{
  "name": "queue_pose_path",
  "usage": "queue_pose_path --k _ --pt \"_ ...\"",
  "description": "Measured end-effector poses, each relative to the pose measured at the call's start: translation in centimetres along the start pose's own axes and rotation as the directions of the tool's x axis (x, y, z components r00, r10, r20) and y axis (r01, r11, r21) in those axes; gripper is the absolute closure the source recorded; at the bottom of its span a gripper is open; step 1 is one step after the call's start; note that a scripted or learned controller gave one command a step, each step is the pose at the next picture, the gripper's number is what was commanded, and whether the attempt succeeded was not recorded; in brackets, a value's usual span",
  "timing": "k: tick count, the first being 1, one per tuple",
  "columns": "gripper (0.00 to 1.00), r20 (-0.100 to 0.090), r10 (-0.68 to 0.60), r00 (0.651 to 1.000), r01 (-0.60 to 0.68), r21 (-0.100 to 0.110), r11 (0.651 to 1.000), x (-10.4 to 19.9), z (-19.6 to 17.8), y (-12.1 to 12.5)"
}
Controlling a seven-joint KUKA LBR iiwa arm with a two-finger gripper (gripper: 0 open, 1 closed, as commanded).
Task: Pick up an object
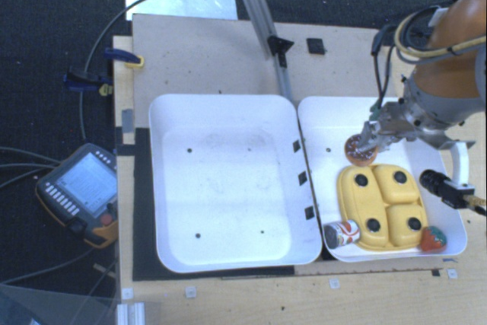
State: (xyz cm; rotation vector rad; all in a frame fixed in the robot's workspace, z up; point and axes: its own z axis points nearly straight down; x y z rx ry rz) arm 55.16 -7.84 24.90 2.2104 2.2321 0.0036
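Brown round object (360, 151) partly hidden under gripper (370, 135).

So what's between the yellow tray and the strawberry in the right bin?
Nothing: in the camera view the strawberry sits right against the yellow tray at its corner.

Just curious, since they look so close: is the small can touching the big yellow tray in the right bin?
Touching, it seems. In the camera view, the can lies on its side against the yellow tray's lower-left corner, with no white bin floor showing between them.
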Motion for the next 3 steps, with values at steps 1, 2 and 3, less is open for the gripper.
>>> queue_pose_path --k 1,2,3 --pt "1.0 0.0 0.0 1.0 0.0 0.001 1.0 4.8 1.5 1.2" --pt "1.0 0.0 0.0 1.0 0.0 -0.001 1.0 9.5 2.3 3.0" --pt "1.0 0.0 0.0 1.0 0.0 0.0 1.0 15.2 2.5 2.9"
